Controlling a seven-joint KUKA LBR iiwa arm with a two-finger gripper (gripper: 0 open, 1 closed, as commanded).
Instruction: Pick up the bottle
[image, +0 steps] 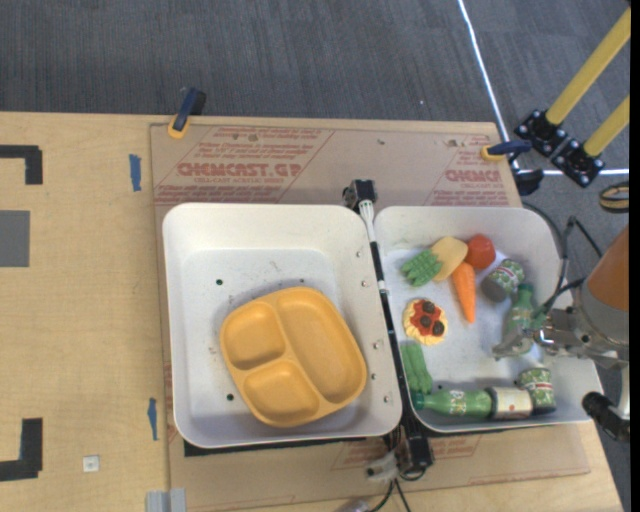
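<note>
The bottle (470, 403) is dark green glass with a white label. It lies on its side along the front wall of the right bin (548, 228), neck pointing left. My gripper (512, 340) hangs over the right side of that bin, above and slightly right of the bottle and apart from it. A small green object (523, 303) sits right at the gripper's far side. The grey arm with its orange band (610, 285) comes in from the right edge.
The right bin also holds a carrot (464, 290), a tomato (481, 250), a yellow piece (448, 253), green vegetables (422, 266), a small pizza (425, 320) and two cans (503, 279) (536, 381). A yellow divided plate (292, 354) lies in the left bin (190, 240).
</note>
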